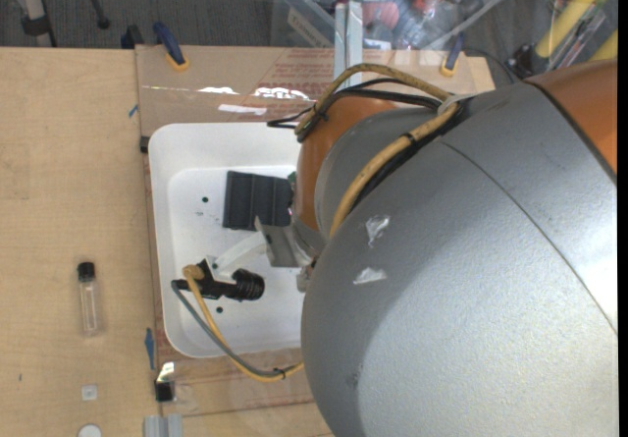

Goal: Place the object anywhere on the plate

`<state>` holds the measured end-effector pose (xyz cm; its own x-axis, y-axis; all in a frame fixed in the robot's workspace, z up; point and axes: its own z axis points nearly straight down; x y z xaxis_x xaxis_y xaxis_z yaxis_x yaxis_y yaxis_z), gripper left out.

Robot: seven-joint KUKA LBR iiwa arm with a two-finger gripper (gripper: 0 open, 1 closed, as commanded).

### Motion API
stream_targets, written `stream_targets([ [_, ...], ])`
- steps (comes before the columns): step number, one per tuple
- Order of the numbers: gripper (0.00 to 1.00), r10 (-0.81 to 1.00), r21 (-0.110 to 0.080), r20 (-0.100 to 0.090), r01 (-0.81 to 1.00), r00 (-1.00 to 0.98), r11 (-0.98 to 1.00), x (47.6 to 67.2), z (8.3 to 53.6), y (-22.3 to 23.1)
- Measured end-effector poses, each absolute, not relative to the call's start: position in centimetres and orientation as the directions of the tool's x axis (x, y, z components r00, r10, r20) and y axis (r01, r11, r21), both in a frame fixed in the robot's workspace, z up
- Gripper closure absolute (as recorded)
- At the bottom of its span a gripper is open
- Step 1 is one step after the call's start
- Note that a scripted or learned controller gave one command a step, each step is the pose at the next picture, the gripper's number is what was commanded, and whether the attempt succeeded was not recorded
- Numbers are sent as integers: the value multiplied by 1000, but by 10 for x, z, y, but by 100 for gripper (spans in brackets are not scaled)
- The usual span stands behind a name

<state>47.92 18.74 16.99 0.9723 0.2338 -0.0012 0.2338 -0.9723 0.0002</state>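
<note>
Well, we see a black block [257,201] lying in the white bin [186,155]. The claw [280,244] is just beside it, under the big grey arm [471,278]. We cannot tell if the claw is open or closed. A little glass tube [88,298] lies on the bench [59,150], well apart.

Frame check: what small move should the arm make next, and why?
Probably a short lift straight up. The arm hangs over the white bin, its grey bulk hiding most of the bench, and whether anything is held cannot be told. Rising would clear the view before any placing.
</note>
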Motion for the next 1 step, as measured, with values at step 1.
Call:
stream_targets([
  [1,100,340,1,2,340,940,-940,552,204,203],
])
